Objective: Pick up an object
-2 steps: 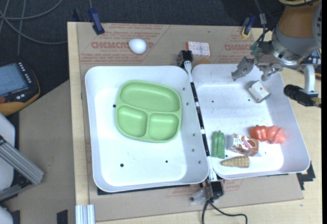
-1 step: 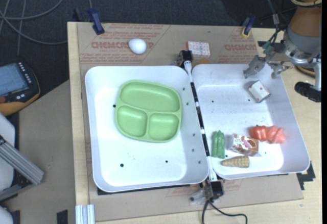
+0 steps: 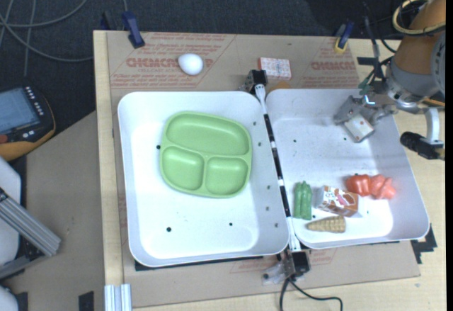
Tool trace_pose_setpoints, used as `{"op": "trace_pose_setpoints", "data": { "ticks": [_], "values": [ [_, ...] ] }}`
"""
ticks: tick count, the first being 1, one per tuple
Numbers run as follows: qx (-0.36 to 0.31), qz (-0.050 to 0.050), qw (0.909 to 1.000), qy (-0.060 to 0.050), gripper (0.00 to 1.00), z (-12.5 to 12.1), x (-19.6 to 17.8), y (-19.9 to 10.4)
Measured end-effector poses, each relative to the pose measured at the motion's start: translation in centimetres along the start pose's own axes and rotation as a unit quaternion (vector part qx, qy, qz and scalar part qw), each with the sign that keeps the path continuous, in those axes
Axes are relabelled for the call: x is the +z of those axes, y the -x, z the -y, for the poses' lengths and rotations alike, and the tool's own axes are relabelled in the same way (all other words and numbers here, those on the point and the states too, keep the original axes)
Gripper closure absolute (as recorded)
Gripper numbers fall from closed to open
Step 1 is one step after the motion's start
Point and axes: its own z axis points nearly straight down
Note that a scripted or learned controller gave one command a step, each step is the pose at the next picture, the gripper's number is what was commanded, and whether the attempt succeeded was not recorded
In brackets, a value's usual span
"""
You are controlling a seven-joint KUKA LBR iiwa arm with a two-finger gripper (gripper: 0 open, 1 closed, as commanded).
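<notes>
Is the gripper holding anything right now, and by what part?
Nothing visible: the gripper hovers over the right bin, apart from the toys near its front.

The arm (image 3: 417, 54) is reaching in from the right, its grey body and orange band sitting at the upper right of the bench. The wrist is angling down and to the left. The gripper (image 3: 356, 120) is hanging low at the end of the wrist, pointing down and leftward.
</notes>
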Motion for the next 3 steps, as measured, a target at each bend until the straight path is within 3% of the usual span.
{"op": "trace_pose_setpoints", "data": {
  "ticks": [1,2,3],
  "values": [
    [-0.001,0.003,1.0,0.002,1.0,-0.1,-1.2,0.1],
    [0.001,0.003,1.0,0.0,1.0,-0.9,1.2,-6.2],
    [0.0,0.003,1.0,0.004,1.0,-0.1,-8.6,-13.6]
  ]
}}
